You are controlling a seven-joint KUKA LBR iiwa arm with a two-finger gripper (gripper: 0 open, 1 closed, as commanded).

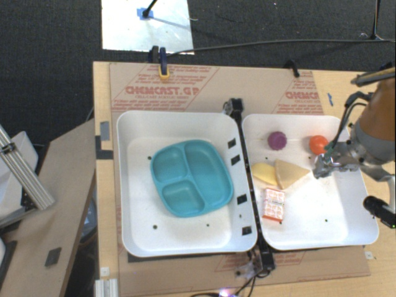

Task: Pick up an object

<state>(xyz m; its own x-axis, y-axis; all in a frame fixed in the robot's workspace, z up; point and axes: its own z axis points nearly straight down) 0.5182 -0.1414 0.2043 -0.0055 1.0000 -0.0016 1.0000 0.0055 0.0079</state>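
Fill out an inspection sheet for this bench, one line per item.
Surface: two white bins side by side on a cardboard-covered bench; left bin, right bin.
Job's things: in the right bin, a purple ball, an orange ball, a yellow piece touching a tan wedge, and a red-and-white packet.
Clutter: teal divided tray in the left bin.
Grippers: gripper low over the right bin, beside the orange ball; nothing seen held.
Cables: a black cable runs behind the bench.
Surroundings: white sheet on dark floor; a metal rail at left.
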